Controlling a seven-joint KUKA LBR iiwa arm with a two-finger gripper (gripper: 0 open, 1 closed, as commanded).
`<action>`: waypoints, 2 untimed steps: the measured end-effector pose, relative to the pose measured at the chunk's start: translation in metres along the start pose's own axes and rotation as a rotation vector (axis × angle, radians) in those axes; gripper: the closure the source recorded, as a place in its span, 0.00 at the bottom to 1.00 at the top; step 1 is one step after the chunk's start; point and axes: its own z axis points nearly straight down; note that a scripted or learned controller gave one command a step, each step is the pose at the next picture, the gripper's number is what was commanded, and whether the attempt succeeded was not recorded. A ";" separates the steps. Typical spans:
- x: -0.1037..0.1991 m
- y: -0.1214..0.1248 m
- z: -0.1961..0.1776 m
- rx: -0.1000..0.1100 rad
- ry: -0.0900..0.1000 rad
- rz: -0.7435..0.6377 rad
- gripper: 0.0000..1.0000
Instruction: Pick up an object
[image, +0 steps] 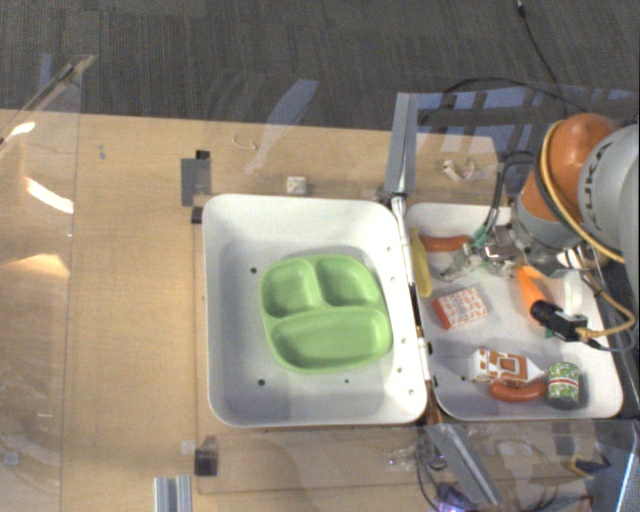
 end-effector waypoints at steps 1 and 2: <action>0.028 -0.048 -0.003 -0.007 -0.003 -0.086 0.00; 0.028 -0.044 -0.015 -0.016 -0.007 -0.089 1.00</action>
